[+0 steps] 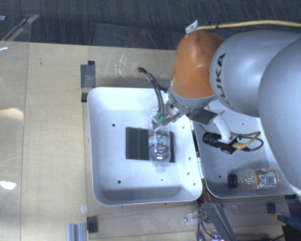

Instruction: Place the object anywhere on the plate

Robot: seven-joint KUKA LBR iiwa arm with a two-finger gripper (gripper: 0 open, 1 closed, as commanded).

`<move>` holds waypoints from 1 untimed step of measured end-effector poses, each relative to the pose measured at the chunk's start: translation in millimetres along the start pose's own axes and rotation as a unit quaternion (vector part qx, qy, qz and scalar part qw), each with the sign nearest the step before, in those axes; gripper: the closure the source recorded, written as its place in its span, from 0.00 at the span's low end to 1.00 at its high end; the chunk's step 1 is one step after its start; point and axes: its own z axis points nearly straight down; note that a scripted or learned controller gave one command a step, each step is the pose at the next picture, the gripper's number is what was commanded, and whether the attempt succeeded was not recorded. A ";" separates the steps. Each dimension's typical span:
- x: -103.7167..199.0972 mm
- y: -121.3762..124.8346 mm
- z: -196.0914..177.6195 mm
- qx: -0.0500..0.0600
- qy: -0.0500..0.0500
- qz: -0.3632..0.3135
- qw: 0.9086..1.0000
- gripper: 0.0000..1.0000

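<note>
A clear plastic water bottle (159,145) with a pale label lies over the right part of a flat black plate (136,143) in the middle of the left bin (105,134). Its neck points up toward my gripper (160,118), which sits right at the bottle's top end, just above the plate's far right corner. The wrist and the orange band hide the grip itself, so whether the bottle is held is not visible.
In the right bin (215,187) a second bottle (253,179) with a dark cap and an orange-brown label lies on its side near the front. The grey arm covers most of that bin. Bare white floor surrounds the plate.
</note>
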 end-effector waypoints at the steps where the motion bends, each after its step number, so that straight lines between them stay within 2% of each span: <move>1: 0.0 0.0 0.0 0.000 0.000 0.000 1.000 0.00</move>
